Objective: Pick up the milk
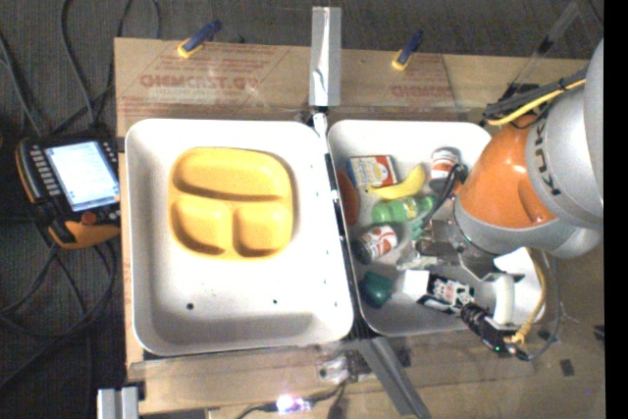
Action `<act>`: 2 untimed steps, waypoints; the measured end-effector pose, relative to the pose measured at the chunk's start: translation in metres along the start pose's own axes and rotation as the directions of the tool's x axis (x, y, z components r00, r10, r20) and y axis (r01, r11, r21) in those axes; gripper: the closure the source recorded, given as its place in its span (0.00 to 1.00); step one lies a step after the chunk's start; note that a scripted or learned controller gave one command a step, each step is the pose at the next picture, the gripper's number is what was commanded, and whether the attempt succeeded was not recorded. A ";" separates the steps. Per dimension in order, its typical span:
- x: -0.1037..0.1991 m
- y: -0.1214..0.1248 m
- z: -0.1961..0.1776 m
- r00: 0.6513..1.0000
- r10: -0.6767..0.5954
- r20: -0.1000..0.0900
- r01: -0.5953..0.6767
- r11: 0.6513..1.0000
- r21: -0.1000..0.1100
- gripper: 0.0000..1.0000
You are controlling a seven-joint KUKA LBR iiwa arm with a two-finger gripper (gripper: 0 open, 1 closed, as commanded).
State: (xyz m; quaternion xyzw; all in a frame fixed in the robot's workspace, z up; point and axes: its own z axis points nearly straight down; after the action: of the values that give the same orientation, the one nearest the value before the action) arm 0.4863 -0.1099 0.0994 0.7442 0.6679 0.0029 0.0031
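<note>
Reaching in from the right, bent low over the right bin [345, 211]. Gripper [417, 255] down among the bottles [397, 209]; grip state impossible to tell.

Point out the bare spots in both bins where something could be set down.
Left bin: white floor in front of the yellow tray. The tray's compartments hold nothing. Right bin: crowded with the banana, carton, green bottle, cans and the arm; little bare floor shows.

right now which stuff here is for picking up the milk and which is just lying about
For the job:
milk carton
gripper
right bin

Just lying about:
banana
green bottle
cans
dark green object
yellow tray
left bin
</note>
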 end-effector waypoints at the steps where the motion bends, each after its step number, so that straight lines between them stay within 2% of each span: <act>1: 0.041 -0.007 -0.094 0.993 0.115 0.004 -0.115 0.993 0.013 1.00; 2: 0.041 -0.007 -0.094 0.993 0.115 0.005 -0.115 0.993 0.013 0.00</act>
State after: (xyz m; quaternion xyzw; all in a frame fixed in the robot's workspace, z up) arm 0.4826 -0.0685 0.1935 0.7814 0.6240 -0.0029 -0.0008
